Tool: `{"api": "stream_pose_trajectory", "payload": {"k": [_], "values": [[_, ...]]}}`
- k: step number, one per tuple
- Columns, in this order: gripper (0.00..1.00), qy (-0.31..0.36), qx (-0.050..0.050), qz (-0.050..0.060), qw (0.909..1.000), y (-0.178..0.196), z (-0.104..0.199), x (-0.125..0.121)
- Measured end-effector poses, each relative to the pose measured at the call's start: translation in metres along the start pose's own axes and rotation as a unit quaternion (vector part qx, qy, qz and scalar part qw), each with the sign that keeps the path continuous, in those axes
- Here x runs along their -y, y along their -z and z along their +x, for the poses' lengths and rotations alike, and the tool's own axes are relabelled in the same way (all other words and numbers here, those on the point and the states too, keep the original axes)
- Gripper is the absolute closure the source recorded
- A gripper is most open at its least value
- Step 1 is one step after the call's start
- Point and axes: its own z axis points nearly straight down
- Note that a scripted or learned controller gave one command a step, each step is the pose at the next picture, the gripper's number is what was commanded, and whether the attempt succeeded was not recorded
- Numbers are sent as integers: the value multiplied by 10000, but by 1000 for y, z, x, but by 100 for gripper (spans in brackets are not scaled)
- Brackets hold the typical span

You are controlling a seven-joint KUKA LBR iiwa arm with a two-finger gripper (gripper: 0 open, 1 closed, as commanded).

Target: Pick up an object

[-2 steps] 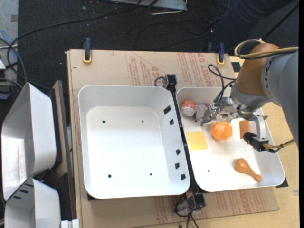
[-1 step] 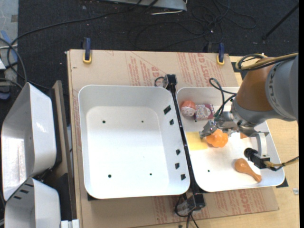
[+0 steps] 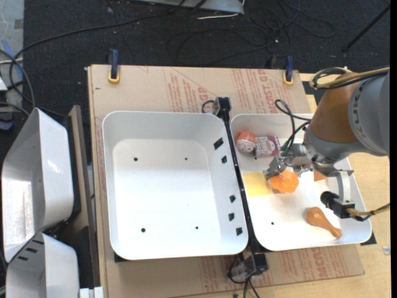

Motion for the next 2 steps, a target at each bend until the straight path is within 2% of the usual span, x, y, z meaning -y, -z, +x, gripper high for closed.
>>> {"api": "stream_pose_trajectory", "payload": {"k": [1,2], "values": [[100,85,-26,-39,10000,97,112,31],[100,85,-19,2,10000,91,214,35]]}}
